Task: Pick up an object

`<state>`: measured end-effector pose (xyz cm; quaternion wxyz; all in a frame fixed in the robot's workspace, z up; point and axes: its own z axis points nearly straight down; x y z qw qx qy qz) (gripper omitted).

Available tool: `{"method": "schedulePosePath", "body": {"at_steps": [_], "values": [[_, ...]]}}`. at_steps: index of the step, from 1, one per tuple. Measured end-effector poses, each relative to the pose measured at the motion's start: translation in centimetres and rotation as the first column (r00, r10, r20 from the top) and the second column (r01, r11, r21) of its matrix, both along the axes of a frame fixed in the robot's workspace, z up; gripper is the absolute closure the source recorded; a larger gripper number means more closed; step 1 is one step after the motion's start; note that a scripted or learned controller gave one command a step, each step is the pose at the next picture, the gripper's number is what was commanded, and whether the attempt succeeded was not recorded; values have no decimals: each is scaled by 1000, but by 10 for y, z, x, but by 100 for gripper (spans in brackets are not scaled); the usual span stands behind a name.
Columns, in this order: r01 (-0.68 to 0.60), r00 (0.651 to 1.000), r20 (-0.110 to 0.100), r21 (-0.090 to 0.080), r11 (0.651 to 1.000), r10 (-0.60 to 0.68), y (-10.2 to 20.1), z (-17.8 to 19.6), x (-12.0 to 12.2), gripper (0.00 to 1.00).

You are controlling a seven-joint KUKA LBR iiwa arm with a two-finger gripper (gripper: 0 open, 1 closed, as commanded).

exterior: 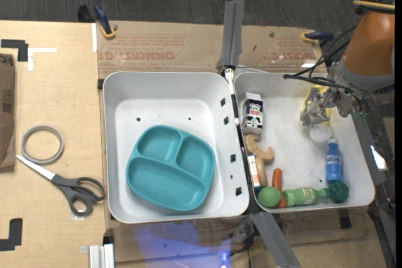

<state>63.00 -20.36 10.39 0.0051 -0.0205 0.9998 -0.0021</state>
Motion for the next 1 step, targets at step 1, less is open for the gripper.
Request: {"method": "schedulePosePath", "body": {"at_steps": [1], "values": [[0,1000,0,0,1000,0,0,0,0,0]]}}
